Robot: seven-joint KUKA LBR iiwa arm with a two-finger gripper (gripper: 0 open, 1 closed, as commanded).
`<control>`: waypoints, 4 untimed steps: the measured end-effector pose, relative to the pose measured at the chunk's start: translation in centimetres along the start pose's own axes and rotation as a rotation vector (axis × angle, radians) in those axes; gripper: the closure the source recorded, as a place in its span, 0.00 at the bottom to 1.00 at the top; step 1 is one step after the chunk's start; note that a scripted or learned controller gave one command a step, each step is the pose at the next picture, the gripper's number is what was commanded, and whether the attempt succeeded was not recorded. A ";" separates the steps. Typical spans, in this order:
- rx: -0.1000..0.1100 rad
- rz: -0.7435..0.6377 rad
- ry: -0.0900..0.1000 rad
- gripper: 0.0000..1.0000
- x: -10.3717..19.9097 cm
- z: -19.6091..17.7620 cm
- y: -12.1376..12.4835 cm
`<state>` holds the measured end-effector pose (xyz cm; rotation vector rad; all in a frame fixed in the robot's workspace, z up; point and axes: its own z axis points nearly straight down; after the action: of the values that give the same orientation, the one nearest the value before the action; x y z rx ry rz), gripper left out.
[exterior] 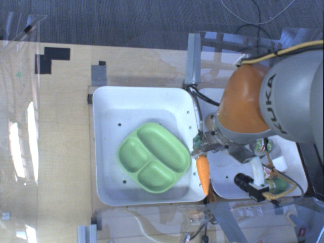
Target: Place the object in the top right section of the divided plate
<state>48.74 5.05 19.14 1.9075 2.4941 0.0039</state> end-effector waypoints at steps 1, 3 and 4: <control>-0.002 -0.028 0.000 1.00 7.6 -1.8 5.2; 0.003 0.283 0.000 0.00 7.5 3.3 6.1; -0.011 0.851 0.004 0.00 9.0 9.9 9.9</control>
<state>55.97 16.33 9.24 2.7653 1.4829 0.0220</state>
